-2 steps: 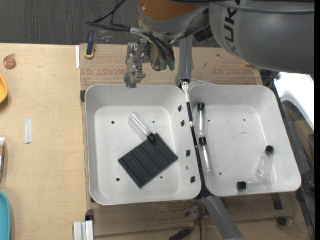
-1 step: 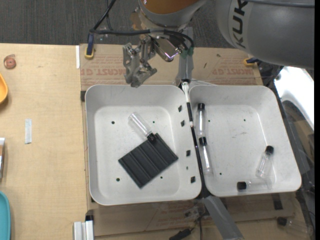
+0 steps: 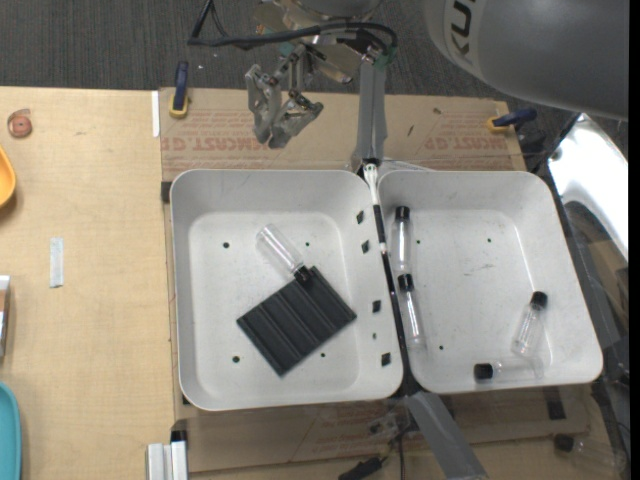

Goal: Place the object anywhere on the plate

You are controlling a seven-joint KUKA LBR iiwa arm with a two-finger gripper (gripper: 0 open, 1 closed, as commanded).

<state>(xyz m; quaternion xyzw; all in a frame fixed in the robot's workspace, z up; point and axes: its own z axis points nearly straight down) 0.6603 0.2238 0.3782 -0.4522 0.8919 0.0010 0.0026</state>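
Jaws [image 3: 283, 118] hang high behind the left bin [image 3: 190, 268], can't tell if they're apart, while the clear tube [image 3: 280, 248] already lies half across the black plate [image 3: 296, 318], so it'll probably roll off if nudged.

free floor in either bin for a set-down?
Left bin: bare along the left wall and front-right corner; the black plate fills the middle, with a clear tube touching its top corner. Right bin: open centre and back. Crowded spots are the left wall with two tubes end to end, and the front-right corner with two more.
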